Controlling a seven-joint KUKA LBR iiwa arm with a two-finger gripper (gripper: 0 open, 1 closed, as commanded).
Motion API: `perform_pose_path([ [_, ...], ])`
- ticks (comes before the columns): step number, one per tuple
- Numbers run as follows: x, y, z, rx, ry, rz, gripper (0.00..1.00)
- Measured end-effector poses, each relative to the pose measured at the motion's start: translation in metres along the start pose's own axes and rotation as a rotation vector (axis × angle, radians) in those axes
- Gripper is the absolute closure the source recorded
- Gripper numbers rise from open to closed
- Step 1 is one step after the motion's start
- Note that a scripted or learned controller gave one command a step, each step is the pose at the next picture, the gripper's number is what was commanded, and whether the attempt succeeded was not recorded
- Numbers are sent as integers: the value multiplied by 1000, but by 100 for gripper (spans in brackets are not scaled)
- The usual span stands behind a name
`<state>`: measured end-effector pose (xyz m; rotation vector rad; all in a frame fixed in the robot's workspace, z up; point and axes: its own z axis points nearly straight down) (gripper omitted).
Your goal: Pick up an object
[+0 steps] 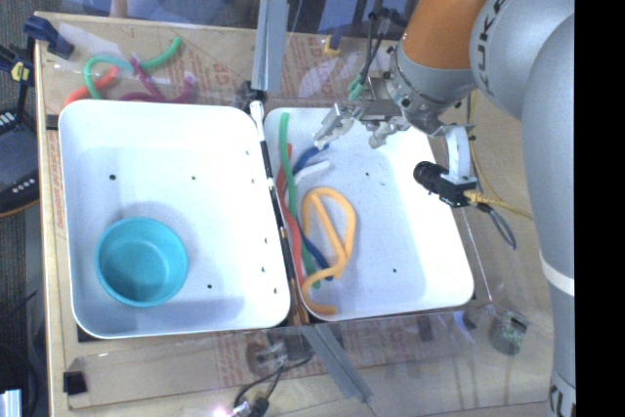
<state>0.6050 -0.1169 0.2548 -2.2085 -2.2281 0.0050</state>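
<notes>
Orange loop [330, 239]: it lies in the right bin [430, 278], on the left half of that bin, next to the wall between the two bins.
Camera view, fingers [356, 124]: they hang over the top edge of the right bin, at the end of the grey and orange arm [488, 24]. They look spread apart, and nothing is between them.
Which way to go: the orange loop is below the fingers and a bit to the left in this view. It is near, not touching.
Long way of the loop: it runs up and down the picture, along the bin wall.
Other things beside it: a green tube [286, 171], a blue piece [311, 157] and a red strip [283, 200] lie under and beside the loop. They touch it, so I think a grab could catch more than one.
Which arm: there is one arm, so it does the job.
Count of bins: two white bins, the left bin [98, 151] and the right one.
Count of bowls: one blue bowl [143, 261], in the left bin.
Count of loops: one orange loop.
On the table [225, 54]: a few bendy toys [137, 78] lie above the left bin. I cannot count them well.
</notes>
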Motion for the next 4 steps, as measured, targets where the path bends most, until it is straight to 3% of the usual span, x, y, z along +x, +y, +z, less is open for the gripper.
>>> perform_pose_path([
  [1, -15, -33, 139, 0, -1, -146, 0],
  [2, -32, -50, 163, -4, -1, -138, 0],
  [3, -32, -50, 153, 1, 1, -145, 100],
  [4, -26, -30, 46, -5, -2, -302, 100],
])
